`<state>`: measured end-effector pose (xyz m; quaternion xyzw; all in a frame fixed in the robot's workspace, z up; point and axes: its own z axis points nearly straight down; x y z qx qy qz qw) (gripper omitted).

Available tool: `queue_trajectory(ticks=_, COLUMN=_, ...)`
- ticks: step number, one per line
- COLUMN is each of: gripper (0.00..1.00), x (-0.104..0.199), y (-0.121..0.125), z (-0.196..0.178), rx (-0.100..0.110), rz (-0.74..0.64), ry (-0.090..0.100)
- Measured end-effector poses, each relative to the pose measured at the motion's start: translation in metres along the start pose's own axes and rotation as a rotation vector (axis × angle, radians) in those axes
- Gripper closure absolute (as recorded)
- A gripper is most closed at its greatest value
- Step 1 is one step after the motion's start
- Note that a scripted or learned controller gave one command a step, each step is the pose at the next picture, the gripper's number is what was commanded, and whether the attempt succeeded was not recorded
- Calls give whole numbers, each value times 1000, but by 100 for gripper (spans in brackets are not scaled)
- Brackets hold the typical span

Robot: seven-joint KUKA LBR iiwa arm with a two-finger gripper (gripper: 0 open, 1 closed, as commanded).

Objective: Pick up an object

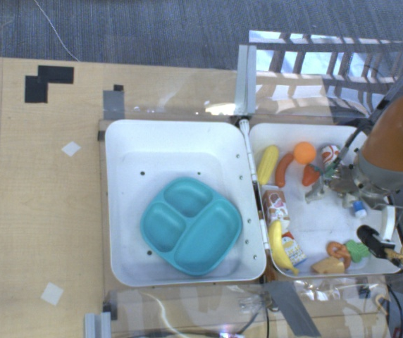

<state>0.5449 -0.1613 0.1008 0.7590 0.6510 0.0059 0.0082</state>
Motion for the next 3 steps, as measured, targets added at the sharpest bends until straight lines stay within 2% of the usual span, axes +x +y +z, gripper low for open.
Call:
queue_trajectory(ticks=1, gripper=0, x=12, y=65, z=14, rx=11, rz=129, ry=8)
queue_trajectory(ticks=2, gripper=100, x=9, y=67, z=2, rx=5, rz=125, ry=2)
queue_trajectory(ticks=3, gripper=100, x=118, y=91, z=-83, rx=15, rz=84, ry=2)
